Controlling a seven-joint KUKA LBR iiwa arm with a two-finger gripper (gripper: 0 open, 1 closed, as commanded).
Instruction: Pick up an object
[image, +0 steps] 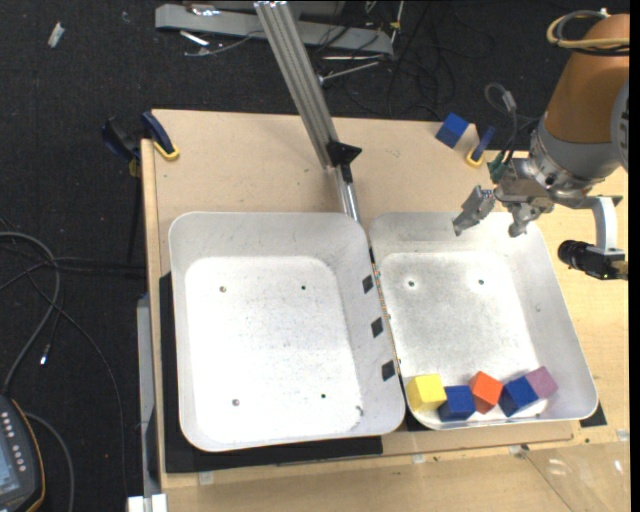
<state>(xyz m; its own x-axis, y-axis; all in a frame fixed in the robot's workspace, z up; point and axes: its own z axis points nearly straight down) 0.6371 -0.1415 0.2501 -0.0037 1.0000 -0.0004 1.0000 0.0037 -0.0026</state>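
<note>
The bench is lying under everything, tan and wide, and it is bearing two white bins side by side. The left bin is sitting nearer the middle of the view, and the right bin is sitting beside it, their inner rims touching. My arm is reaching in from the right, its orange band showing above the grey wrist. My gripper is hanging over the far rim of the right bin, and I am keeping its two fingers spread apart, with bare air between them; they are pinching nothing and touching nothing that I can make out.

The blocks are gathering along the near wall of the right bin, well apart from my gripper. The yellow block is sitting at the left end, just beside the blue block. The orange block is resting next in the row, then a second blue block, and the purple block is sitting at the right end against the corner. Another blue cube is lying on the bench beyond the bins.
</note>
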